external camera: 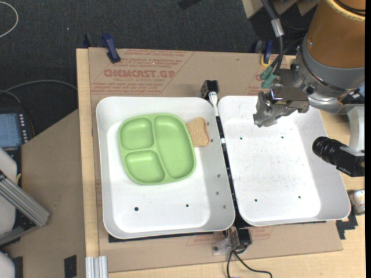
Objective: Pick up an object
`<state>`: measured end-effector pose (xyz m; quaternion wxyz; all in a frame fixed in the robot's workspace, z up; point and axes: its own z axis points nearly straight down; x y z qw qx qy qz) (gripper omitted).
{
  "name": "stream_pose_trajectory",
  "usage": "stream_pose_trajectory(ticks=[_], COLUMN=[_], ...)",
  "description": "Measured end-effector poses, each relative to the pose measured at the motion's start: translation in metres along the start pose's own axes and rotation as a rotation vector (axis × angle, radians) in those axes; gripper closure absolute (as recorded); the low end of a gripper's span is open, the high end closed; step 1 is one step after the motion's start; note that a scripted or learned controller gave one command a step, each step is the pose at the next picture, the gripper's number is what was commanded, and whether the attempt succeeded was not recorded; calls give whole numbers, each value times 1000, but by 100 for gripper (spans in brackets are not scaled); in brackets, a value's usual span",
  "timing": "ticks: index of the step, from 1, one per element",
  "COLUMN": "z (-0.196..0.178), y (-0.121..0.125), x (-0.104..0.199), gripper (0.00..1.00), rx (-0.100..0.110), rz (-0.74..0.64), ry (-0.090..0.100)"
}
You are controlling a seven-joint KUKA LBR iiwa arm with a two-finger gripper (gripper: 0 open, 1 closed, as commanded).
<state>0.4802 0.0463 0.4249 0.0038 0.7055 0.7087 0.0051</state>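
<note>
Cardboard bench (pixel 139 68), arm reaching from right, pincer (pixel 265 118) over right bin (pixel 278 207)

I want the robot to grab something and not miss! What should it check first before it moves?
1. Something to pick: ok, a green divided plate and a tan cracker-like piece lie in the left bin.
2. Gripper above a target: not ok, it hangs over the right bin.
3. Cracker free to lift: cannot tell, it touches the plate's edge.
4. Fingers ready: cannot tell.
</note>
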Motion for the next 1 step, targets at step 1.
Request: stream_pose_trajectory(ticks=[1], z=[18], y=[-1], x=[22], gripper=[100], rx=[16], rz=[2], ry=[-2])
